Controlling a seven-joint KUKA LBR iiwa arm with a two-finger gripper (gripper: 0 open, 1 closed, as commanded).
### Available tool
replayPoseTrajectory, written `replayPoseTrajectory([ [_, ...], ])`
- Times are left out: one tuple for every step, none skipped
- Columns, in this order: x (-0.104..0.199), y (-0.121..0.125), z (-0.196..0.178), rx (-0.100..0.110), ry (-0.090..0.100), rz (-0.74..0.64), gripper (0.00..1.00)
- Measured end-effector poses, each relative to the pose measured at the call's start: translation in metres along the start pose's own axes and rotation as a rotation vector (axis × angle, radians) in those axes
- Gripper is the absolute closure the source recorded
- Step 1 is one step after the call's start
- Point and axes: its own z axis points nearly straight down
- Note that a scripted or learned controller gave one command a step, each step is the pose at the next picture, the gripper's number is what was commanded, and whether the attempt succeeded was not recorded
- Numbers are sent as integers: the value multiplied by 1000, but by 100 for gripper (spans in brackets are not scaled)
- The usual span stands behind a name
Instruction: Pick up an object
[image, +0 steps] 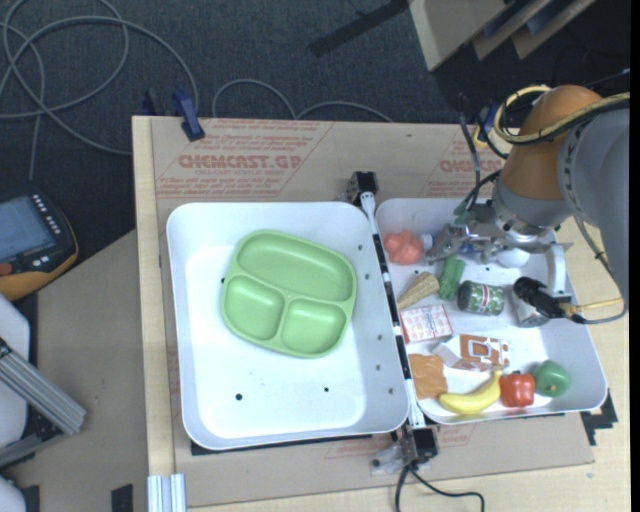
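The green can (484, 297) lay on its side in the right bin (590, 352), untouched as far as I could judge, so I counted the pick as not yet made. The gripper (470, 243) hung low just above and left of it, beside a green cylinder (452, 277); I could not tell its state. Around them lay a pink ball (404, 247), banana (470, 400) and red pepper (516, 389). The green tray (290, 292) sat in the left bin (200, 330).
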Motion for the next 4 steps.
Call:
replayPoseTrajectory([
  [0, 1, -10, -2, 0, 0, 100],
  [0, 1, -10, -2, 0, 0, 0],
  [34, -36, 0, 2, 1, -1, 0],
  [26, 18, 6, 44, 6, 7, 0],
])
